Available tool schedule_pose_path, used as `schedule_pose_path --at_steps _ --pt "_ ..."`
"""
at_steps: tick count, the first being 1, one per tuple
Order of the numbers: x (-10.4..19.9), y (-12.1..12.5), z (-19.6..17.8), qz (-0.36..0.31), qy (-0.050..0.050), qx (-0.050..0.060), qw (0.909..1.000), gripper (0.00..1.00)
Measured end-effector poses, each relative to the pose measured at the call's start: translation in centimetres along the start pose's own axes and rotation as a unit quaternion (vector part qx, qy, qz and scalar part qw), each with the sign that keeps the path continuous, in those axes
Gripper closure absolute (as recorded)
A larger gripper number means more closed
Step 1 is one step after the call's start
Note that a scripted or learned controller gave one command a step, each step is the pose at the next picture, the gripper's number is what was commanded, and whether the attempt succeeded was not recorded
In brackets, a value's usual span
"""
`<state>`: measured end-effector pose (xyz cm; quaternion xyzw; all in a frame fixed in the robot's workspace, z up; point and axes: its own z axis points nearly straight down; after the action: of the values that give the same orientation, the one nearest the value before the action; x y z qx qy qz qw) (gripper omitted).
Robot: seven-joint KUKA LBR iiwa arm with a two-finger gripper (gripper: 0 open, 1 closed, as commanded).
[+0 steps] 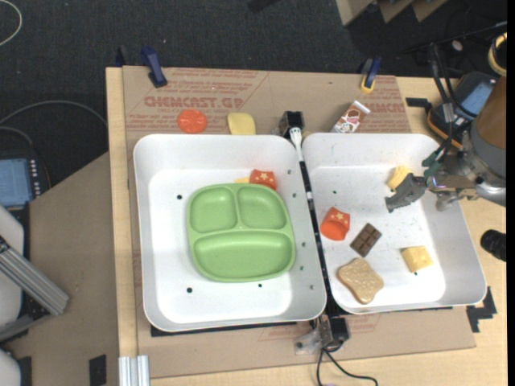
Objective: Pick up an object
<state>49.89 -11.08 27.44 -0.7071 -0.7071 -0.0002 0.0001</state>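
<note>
A small yellow piece is seen in the right bin, up toward 1 o'clock of the bin's middle. It lies just beside the gripper, at about 11 o'clock from the grey fingertips, and it is not held between them. Whether the fingers are spread or closed cannot be told from this slanted look, and nothing is seen gripped.

The arm is reached in from 3 o'clock, over the right bin's far edge. It is bent low, with the gripper pointed toward 9 o'clock and a little down, over the white floor of the bin.

Other food toys are spread in the same bin. A red piece with a yellow star is found at 8 o'clock from the gripper. A brown chocolate square is placed just past it, at 7 o'clock. A toast slice is laid lower still, near 6 o'clock. A yellow cheese block is set at 5 o'clock.

In the left bin, a green divided plate is laid in the middle. A red block is seen at the plate's 12 o'clock edge.
</note>
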Motion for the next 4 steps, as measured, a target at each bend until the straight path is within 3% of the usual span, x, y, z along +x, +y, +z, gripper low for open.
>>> schedule_pose_path --at_steps 1,2,3,4 --pt "0.3 1.5 13.0 0.000 0.001 0.005 1.0000 0.00" --pt "-0.5 1.8 19.4 0.001 0.001 0.003 1.0000 0.00" --pt "0.5 9.8 18.9 -0.002 -0.001 -0.004 1.0000 0.00" --pt "0.4 3.4 19.0 0.001 0.001 0.004 1.0000 0.00"
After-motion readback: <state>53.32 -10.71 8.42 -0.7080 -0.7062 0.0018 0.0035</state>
